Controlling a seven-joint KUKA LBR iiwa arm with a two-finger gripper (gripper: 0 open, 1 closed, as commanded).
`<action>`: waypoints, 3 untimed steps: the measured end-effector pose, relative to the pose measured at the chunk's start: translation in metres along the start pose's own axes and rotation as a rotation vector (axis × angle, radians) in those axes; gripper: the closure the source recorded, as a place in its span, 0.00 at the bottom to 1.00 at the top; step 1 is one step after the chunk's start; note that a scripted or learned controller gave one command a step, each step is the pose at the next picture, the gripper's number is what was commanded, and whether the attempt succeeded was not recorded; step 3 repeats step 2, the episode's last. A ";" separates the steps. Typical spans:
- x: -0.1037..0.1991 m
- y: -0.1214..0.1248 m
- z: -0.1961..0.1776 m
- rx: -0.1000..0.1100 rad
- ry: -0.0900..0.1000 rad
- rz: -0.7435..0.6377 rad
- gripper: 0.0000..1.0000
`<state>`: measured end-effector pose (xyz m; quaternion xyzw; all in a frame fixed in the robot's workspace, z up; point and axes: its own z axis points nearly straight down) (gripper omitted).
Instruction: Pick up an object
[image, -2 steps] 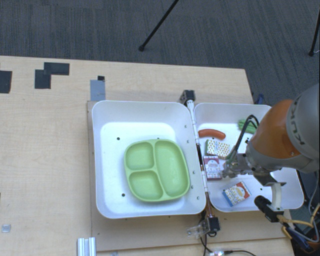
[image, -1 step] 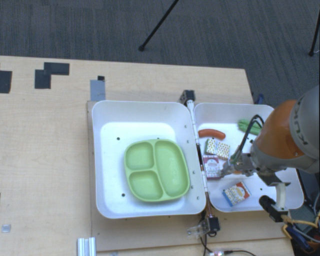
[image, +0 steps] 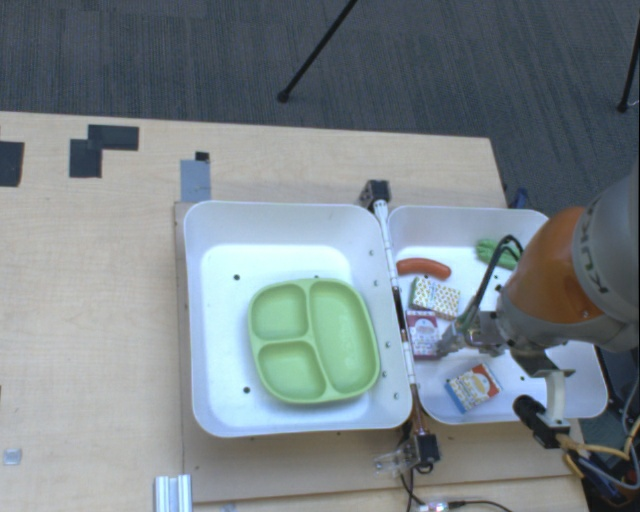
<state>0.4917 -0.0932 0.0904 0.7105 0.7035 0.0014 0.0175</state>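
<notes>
1. Two white bins side by side on the worktop (image: 90, 300); left bin (image: 215, 330) holding a green divided plate (image: 313, 340); right bin (image: 590, 395) holding the loose items.
2. Right bin contents: red sausage (image: 423, 267) at the far side, long axis running left to right; patterned packet (image: 436, 296) just below it; red-and-white packet (image: 424, 333) against the dividing wall; small carton (image: 472, 387) toward the near side; green item (image: 492, 251), partly hidden by the arm.
3. Hand (image: 452, 338) low over the right bin, at the red-and-white packet's right edge; spread or pressed together: cannot tell; nothing visibly pinched.
4. Likely target: red-and-white packet, just left of the hand; carton just nearer and right.
</notes>
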 end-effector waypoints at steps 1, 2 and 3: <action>0.006 0.002 -0.011 0.002 0.014 -0.009 1.00; -0.004 0.002 -0.012 -0.004 -0.004 0.002 0.00; -0.004 0.002 -0.012 -0.004 -0.004 0.002 0.00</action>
